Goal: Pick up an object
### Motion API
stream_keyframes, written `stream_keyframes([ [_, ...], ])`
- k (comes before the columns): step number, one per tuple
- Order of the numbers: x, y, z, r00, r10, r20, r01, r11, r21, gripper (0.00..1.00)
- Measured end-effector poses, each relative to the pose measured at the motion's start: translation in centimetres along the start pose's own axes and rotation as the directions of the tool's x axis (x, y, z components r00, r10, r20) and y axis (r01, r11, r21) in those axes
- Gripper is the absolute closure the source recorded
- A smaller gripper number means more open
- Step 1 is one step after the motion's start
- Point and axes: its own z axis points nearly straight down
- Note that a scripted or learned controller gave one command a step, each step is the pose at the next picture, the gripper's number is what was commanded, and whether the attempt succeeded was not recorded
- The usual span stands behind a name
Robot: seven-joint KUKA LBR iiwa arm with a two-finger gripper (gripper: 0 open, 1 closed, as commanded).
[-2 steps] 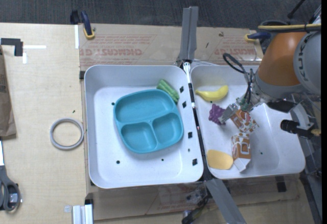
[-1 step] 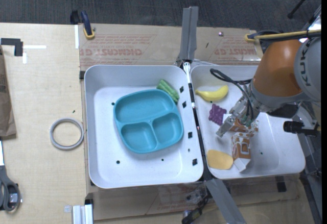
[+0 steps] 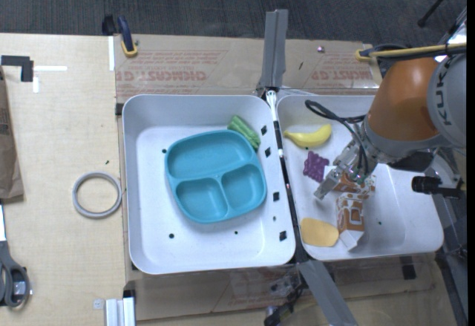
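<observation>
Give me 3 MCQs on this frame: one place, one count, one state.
1. The blue divided tray lies in:
A. left bin
B. right bin
C. on the bench

2. Compartments in that tray:
A. two
B. three
C. five

3. The banana is:
A. lying loose in the right bin
B. on the tray
C. outside both bins

Key: 1 A, it fills the left bin. 2 B, one wide section and two smaller ones. 3 A, it rests on the bin floor, apart from the gripper.

The gripper (image 3: 335, 182) hangs over the orange snack packet (image 3: 352, 212) (right bin (image 3: 404, 239)), beside purple grapes (image 3: 315, 165).
</observation>
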Motion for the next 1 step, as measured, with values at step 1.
stream_keyframes([
  [1,-1.94,3.96,-0.01,0.941,0.339,0.002,-0.339,0.941,0.0,0.0],
])
